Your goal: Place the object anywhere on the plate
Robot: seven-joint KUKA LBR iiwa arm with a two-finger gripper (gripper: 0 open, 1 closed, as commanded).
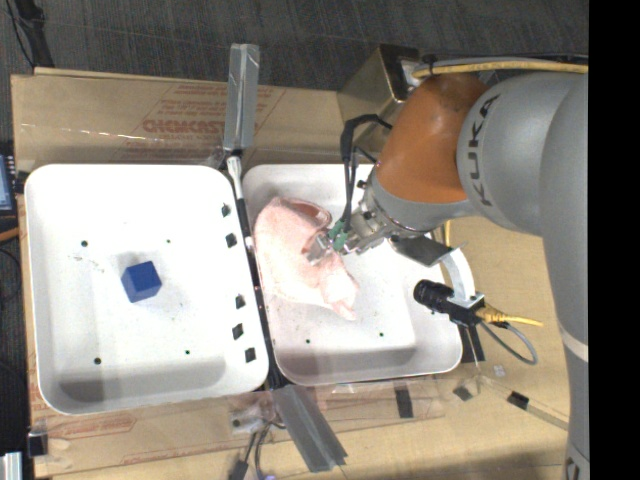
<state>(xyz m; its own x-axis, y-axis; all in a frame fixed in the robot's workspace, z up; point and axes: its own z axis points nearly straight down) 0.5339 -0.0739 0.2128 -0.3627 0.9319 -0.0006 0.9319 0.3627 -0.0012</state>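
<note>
A small blue cube (pixel 141 280) lies on the floor of the left white bin (pixel 60 218), left of its middle. A pale pink plate (pixel 290 243) sits in the left half of the right white bin (pixel 400 343). My gripper (pixel 331 242) hangs over the plate's right part, reaching down from the arm's orange band (pixel 425 143). The cube is far to the gripper's left, in the other bin, with nothing touching it. The wrist hides part of the plate's right edge.
A ridge with black clips (pixel 243 298) separates the two bins. A black connector with a yellow cable (pixel 450 303) sticks out at the right bin's right rim. The bins rest on cardboard (pixel 130 118) with metal brackets at the top and bottom.
</note>
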